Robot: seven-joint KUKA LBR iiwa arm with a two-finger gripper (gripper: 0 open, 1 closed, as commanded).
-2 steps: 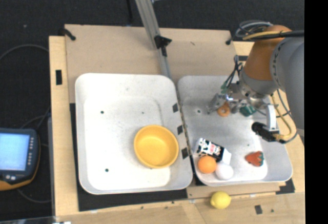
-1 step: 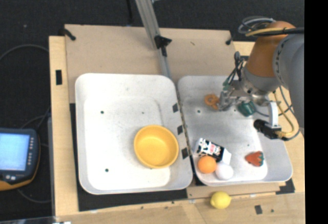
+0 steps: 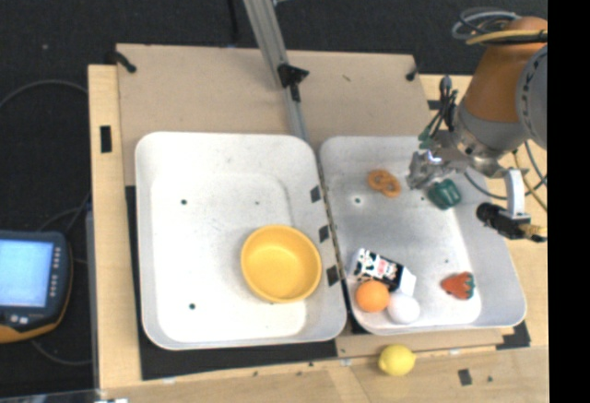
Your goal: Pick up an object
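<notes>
1. Two white bins sit side by side on the bench; the left bin (image 3: 175, 207) holds a yellow bowl (image 3: 281, 263) at about 5 o'clock of its floor, with bare floor over the rest of it.
2. The right bin (image 3: 415, 235) has open floor through its middle. Its things crowd the edges: a tan pastry-like piece (image 3: 384, 181) at 11 o'clock, a green object (image 3: 444, 194) at 1 o'clock near the far right rim, a red piece (image 3: 457, 285) at 4 o'clock.
3. At 7 o'clock of the right bin a black-and-white carton (image 3: 383, 270), an orange ball (image 3: 372, 297) and a white ball (image 3: 403, 309) lie packed together against the near rim.
4. A yellow lemon (image 3: 396, 360) lies outside on the bench, just past the right bin's near edge.
5. The gripper (image 3: 427, 169) hangs over the right bin's 12-to-1 o'clock zone, between the pastry piece and the green object, close beside the green one. Whether its claw is spread or clenched I cannot tell, nor whether it touches anything.
</notes>
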